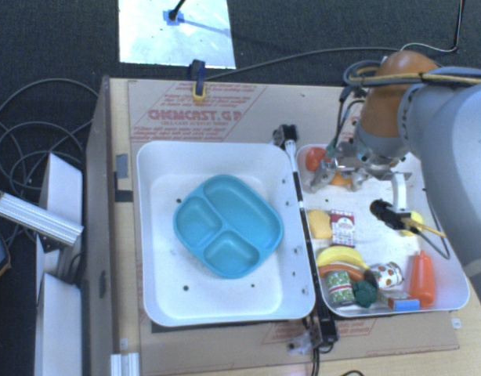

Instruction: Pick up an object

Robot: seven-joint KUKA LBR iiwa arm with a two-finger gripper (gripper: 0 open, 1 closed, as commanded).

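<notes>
White bins framed the work. We saw the claw (338,171) low over the far end of the right bin (452,288), with the left bin (158,210) and its blue divided plate (227,224) well off to the claw's view-left. Nearer the camera than the claw lay a banana (342,255), an orange bottle (422,279) and a red-and-white box (344,227). Smallest and closest, an orange piece (346,182) sat just under the claw, with a red-orange one (311,159) just beside it. We could not tell whether the claw was open or closed, or whether it held anything. We judged this to be the reach onto a target. The next move called for a firm closing on the orange piece and a straight lift.
</notes>
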